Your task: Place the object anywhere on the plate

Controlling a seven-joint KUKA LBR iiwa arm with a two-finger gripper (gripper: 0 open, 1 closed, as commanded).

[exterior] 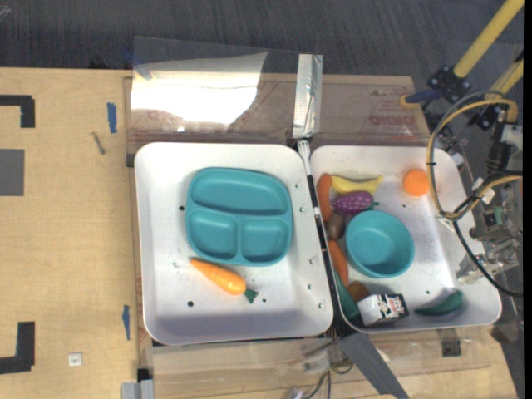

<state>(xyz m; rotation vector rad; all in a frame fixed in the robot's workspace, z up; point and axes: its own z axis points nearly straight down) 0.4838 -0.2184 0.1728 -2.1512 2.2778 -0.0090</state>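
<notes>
The left bin (158, 223) holds the teal divided plate (239, 216), and all three of its compartments look bare, so I judge the placing not yet done. A toy carrot (218, 276), the likely object, lies on the bin floor just near of the plate: orange, tapered, green stub pointing right. The arm's hand (495, 252) sits at the right edge among cables; whether it is wide or narrow I cannot tell.

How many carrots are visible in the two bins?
3. One carrot lies in the left bin, just below the plate. Two more lie along the right bin's left wall. Others may be hidden under the toys.
</notes>
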